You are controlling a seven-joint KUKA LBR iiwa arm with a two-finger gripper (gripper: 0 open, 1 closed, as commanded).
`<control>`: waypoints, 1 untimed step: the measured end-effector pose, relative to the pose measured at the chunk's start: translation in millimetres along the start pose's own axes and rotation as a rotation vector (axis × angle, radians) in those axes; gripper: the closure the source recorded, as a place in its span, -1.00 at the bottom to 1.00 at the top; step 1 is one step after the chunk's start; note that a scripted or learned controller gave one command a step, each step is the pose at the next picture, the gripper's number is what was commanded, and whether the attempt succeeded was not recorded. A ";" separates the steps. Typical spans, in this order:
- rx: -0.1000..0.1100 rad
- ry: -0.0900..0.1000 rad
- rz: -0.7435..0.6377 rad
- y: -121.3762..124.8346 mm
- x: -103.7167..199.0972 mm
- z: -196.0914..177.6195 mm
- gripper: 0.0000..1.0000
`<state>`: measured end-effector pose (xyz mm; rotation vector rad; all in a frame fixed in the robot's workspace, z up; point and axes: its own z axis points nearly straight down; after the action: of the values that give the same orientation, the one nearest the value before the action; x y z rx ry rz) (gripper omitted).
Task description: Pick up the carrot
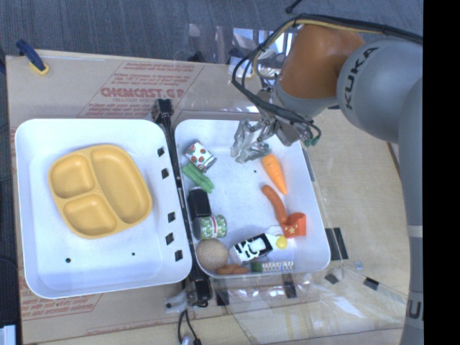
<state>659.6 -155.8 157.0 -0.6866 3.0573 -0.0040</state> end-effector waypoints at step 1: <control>0.008 -0.001 0.080 -52.0 24.2 -73.9 1.00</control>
<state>659.3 -213.1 231.0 -0.5627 3.0792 -0.0147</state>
